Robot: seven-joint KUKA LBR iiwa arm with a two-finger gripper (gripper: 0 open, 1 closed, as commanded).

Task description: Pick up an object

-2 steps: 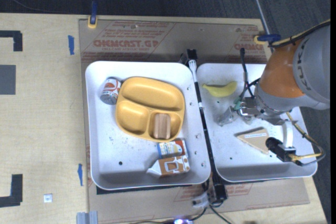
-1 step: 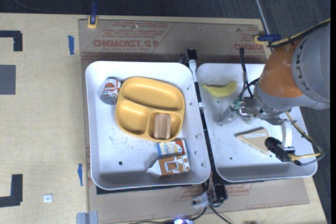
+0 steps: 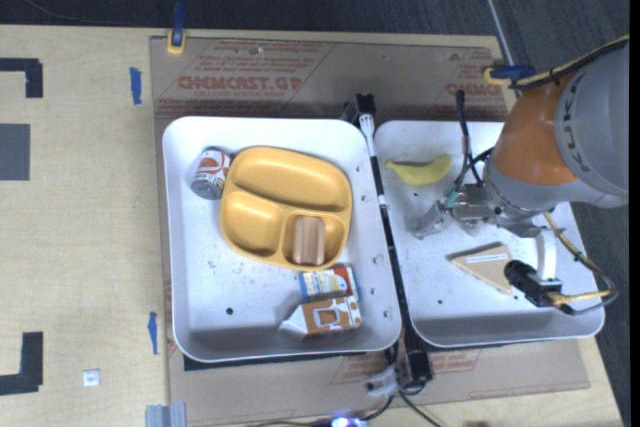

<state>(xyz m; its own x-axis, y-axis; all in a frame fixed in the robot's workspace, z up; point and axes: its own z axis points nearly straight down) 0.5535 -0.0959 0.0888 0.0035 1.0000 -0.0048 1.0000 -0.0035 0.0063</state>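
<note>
My gripper [image 3: 430, 220] is low in the right bin [image 3: 450, 320], near its left side. A yellow banana [image 3: 420, 170] lies just beyond it, toward the bin's far wall, apart from the gripper. A tan wedge-shaped piece [image 3: 485, 265] rests on the bin floor to the gripper's right and nearer the front. I see nothing held in the gripper. The arm's orange band and grey body cover the bin's far right part.
The left bin [image 3: 185, 315] holds a yellow divided plate [image 3: 265, 190] with a brown block [image 3: 307, 239] in one compartment. A crushed can [image 3: 208, 173] lies at the plate's left and a small carton [image 3: 325, 305] at the front. A black divider separates the bins.
</note>
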